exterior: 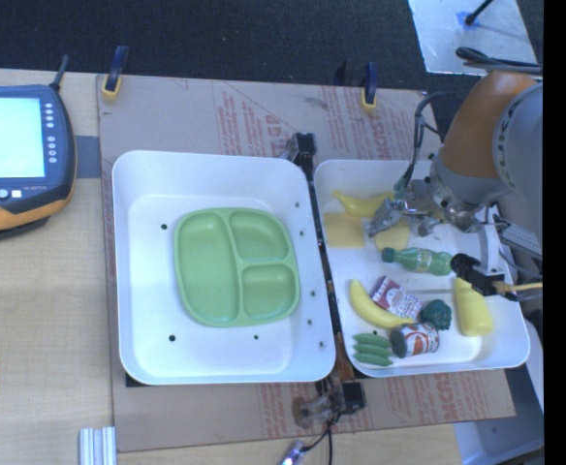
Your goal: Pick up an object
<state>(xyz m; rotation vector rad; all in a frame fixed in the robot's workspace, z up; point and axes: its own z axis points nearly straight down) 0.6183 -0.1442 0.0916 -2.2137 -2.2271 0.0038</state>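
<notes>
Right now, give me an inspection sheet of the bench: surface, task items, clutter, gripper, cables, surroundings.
Surface: two white bins side by side, left bin, right bin.
Job's things: right bin holds banana, green bottle, can, yellow pieces, green items.
Clutter: green divided tray in left bin.
Gripper: gripper low over the right bin's far end; finger state unclear.
Cables: dark cable by the arm.
Surroundings: teach pendant at left; clamps on the board.
</notes>
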